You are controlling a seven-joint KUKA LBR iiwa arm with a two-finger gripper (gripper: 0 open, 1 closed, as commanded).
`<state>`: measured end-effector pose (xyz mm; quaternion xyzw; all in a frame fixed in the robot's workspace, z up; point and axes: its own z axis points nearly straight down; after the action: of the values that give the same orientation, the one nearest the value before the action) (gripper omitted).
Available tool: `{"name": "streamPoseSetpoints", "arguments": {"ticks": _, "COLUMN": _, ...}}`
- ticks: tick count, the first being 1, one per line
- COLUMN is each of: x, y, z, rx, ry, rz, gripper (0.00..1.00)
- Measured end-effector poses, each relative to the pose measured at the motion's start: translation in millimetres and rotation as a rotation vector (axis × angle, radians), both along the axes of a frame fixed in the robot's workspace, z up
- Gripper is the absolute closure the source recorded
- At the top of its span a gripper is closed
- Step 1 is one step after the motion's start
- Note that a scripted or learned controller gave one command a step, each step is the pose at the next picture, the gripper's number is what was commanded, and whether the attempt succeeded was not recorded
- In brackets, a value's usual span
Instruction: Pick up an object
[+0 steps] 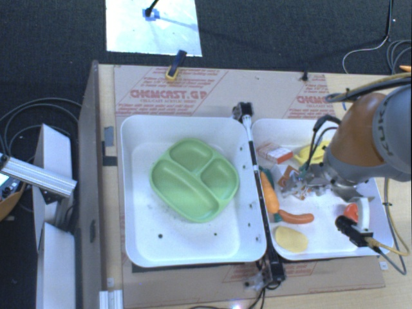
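Your gripper [291, 183] hangs low in the right bin [322, 253]; you can't tell its grip. At its 8 o'clock lies a carrot [270, 194], at 5 a sausage [297, 217], at 11 a small box [278, 154]. The left bin [138, 192] holds a smooth green divided plate [194, 179].

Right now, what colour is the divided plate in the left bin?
Light green. The divided plate shows clearly in the camera view, lying in the left bin.
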<state>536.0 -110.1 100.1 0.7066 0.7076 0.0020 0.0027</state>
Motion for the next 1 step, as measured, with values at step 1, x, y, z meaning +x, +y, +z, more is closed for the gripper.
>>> {"name": "streamPoseSetpoints", "arguments": {"ticks": 1, "x": 55.5, "y": -7.6, "z": -13.5, "rx": -0.003, "ry": -0.003, "rz": 0.004, "gripper": 0.0}}
